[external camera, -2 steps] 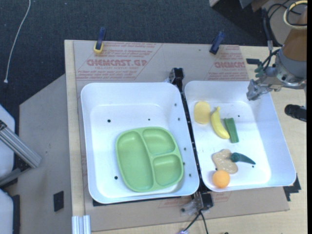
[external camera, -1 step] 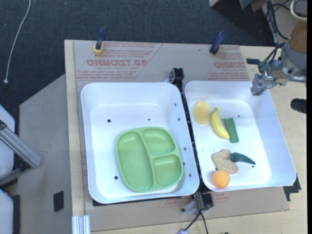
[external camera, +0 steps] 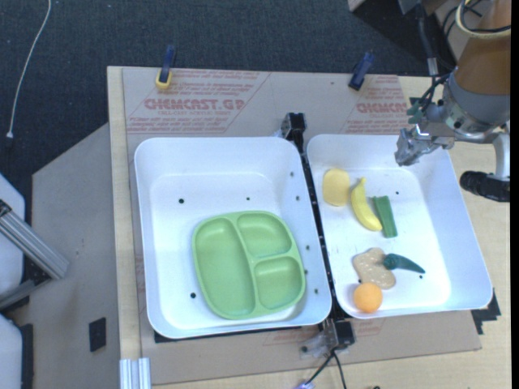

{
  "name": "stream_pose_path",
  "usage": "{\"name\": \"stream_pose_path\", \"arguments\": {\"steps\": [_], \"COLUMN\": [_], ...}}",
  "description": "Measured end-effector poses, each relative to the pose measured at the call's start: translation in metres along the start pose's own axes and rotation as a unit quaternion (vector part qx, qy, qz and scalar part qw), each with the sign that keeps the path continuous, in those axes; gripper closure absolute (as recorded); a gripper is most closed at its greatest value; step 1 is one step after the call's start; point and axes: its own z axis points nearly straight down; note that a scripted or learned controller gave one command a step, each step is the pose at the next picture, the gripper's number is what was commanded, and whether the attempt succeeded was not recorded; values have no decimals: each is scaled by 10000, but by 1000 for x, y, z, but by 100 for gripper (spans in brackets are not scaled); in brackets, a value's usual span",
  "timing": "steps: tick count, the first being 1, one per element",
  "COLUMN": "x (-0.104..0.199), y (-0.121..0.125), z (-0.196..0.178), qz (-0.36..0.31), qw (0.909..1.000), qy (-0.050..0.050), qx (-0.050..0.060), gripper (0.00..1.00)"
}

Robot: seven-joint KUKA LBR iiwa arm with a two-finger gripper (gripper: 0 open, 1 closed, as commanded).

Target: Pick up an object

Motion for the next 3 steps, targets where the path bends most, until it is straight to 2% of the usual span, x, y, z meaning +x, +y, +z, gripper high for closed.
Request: {"name": "stream_pose_path", "arguments": {"steps": [2,3], "x": [106,162], "y": [-18,-40], "z": [-7,3], "qz": [-8,-6], "qw": [10000,10000], "qy": [3,4], "qx": [6,13], "gripper": [100,100]}}
